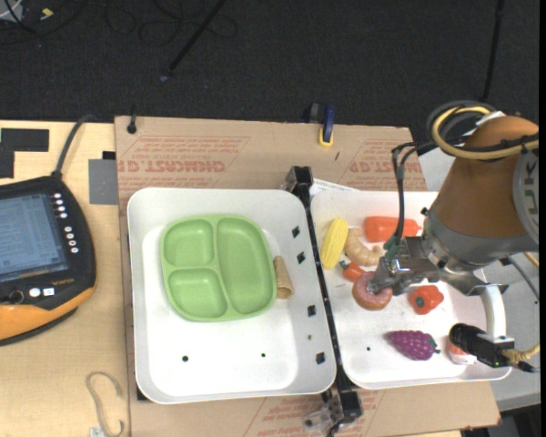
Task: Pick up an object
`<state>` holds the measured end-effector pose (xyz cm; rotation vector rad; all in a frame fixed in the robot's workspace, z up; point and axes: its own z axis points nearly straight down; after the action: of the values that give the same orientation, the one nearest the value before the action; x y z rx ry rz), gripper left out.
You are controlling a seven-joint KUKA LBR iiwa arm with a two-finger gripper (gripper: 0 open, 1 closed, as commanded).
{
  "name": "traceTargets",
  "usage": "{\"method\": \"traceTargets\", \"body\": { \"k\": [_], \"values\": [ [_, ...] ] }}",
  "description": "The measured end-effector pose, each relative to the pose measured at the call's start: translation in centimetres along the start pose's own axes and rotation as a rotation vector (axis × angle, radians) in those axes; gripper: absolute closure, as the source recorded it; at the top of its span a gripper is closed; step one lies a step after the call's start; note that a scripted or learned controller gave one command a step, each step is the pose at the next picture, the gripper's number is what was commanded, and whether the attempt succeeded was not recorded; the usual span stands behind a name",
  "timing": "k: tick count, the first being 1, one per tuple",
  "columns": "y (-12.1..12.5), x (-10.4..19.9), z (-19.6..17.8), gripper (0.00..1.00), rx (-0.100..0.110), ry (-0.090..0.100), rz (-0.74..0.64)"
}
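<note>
Over the right bin (375, 371), gripper (382, 285) low at a reddish round toy (373, 297), finger state impossible to tell; crowded by corn (334, 242) and red pepper (426, 299), likely to slip or nudge neighbours.

The right bin (364, 358) is crowded in its upper and middle parts: the corn cob (334, 242), orange piece (382, 228), round red piece (373, 294) and red pepper (426, 299) lie close together. The purple grapes (411, 343) block the lower right. Bare floor remains at its lower left. In the left bin (218, 367), the green divided plate (217, 268) takes the centre; a broad bare strip runs below it.
</note>
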<state>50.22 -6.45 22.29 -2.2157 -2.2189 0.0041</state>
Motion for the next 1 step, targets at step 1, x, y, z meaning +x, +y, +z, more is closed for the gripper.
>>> {"method": "traceTargets", "body": {
  "k": [1],
  "values": [
    [-1.6,4.04,0.32,1.0,0.0,0.0,0.0]
  ]
}}
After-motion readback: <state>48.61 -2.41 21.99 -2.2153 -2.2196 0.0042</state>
